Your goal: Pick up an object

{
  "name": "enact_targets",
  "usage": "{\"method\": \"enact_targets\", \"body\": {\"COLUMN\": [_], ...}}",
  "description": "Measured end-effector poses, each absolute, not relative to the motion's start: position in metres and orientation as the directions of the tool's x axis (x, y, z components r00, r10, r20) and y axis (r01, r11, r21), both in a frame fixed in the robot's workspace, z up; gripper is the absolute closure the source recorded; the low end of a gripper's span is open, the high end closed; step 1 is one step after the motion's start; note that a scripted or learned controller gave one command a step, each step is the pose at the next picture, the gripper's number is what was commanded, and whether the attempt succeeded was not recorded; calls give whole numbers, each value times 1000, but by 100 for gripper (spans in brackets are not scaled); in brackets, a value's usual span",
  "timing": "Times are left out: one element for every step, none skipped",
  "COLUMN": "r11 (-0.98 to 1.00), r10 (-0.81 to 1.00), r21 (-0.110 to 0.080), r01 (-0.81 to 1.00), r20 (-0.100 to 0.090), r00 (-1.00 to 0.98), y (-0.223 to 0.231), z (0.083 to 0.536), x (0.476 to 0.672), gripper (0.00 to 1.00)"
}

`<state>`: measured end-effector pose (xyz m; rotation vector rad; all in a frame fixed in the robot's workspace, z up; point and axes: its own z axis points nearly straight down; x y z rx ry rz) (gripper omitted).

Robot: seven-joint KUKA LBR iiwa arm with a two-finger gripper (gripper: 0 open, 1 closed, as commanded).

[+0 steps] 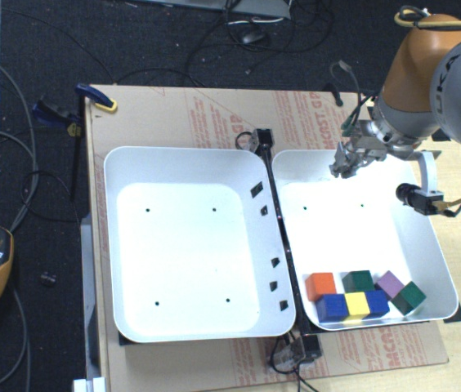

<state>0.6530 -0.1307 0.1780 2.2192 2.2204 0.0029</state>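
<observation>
Several small blocks sit clustered at the near edge of the right bin (427, 243): an orange block (321, 284), two blue blocks (332, 306) (377, 301), a yellow block (355, 304), two dark green blocks (358, 281) (409, 297) and a purple block (390, 283). My gripper (345, 165) hangs over the far edge of the right bin, well away from the blocks. Nothing shows between its fingers.
The left bin (124, 243) lies beside the right one, with black clips along the wall between them. Cables and a yellow-handled clamp (98, 98) lie beyond the bench's far left corner. A black fitting (417, 196) juts over the right bin's right side.
</observation>
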Motion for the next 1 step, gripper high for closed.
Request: {"method": "enact_targets", "body": {"r11": [0], "r10": [1000], "r21": [3], "r01": [1000], "r20": [-1], "r00": [0], "y": [-139], "z": [234], "x": [649], "gripper": [100]}}
